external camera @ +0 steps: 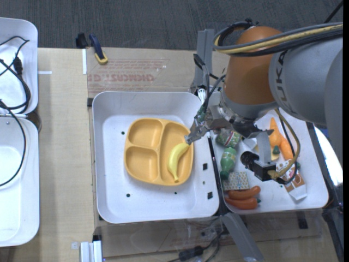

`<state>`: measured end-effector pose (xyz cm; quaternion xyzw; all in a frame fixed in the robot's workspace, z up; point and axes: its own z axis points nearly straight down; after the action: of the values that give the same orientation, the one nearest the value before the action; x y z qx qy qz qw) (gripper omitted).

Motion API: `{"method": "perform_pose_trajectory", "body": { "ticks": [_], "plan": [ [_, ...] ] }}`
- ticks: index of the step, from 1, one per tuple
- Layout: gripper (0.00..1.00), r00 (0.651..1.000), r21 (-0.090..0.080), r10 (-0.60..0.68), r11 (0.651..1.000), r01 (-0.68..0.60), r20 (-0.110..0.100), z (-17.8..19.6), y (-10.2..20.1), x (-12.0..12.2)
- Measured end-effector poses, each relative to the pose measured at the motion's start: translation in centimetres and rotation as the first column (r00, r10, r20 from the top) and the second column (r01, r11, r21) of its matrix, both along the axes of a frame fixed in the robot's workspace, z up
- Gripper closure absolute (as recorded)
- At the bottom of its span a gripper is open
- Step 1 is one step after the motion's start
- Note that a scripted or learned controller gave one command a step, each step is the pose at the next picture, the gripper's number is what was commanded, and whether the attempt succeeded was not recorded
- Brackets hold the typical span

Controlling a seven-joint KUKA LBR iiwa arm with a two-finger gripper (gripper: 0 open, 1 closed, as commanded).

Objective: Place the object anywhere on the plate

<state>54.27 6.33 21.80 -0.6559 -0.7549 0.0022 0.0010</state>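
Looming closest to the lens, the grey arm with its orange band [248,64] reaches in over the right bin [316,192], which holds a jumble of toy food. Its pincer [195,133] hangs at the yellow plate's [143,154] right edge, just above the banana [176,158]; whether it is apart or together I cannot tell. That banana lies in the plate's right compartment, in the left bin [106,162] on the surface. Judging by this, the placing looks done or nearly so, with only release and withdrawal possibly left.
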Motion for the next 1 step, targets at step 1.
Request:
{"method": "perform_pose_trajectory", "body": {
  "ticks": [1],
  "plan": [
    [1.0, 1.0, -0.001, -0.004, 1.0, 0.004, -0.002, 0.81, -0.15, 0.05]
  ]
}}
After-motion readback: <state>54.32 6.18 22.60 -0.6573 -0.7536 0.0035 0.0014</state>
